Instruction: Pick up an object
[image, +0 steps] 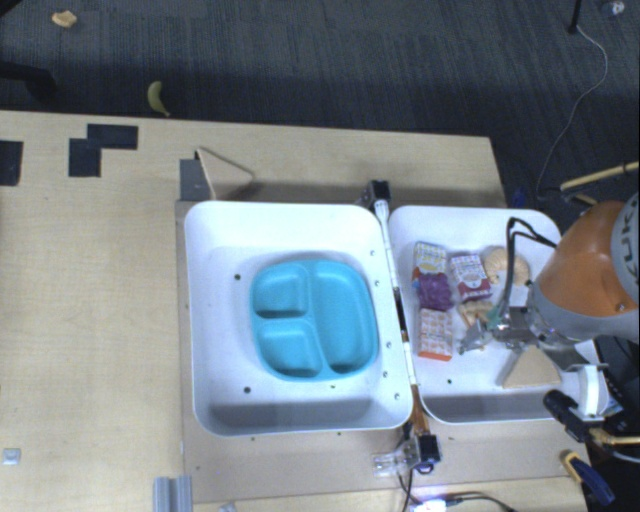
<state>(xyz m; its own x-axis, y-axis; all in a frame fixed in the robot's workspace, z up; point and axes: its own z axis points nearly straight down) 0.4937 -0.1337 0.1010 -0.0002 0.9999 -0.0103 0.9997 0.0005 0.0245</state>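
Several small packets are bunched in the right bin (445, 395), touching or overlapping: a purple lump (434, 291), a red-and-white packet (468, 276), an orange-and-white packet (434, 335), another printed packet (430, 258) at the top, and a tan round item (499, 262) near the far wall. Gripper (482, 335) sits low at the right edge of that cluster, arm coming in from the right; can't tell jaw state from this angle, and nothing is clearly seen between them, so not calling it a grasp. Risks, as I judge them: clutter means the jaws could land on two packets at once or just shove the pile toward the bin wall; flat, flexible packets lying on the bin floor give little to pinch, so a slip or empty close is likely; the cable (512, 240) looping over the arm could drag across the items. Left bin (215, 250) has a blue divided tray (313, 318), well apart from the gripper. Labels: print visible on the packets, too small to read; no brand legible.
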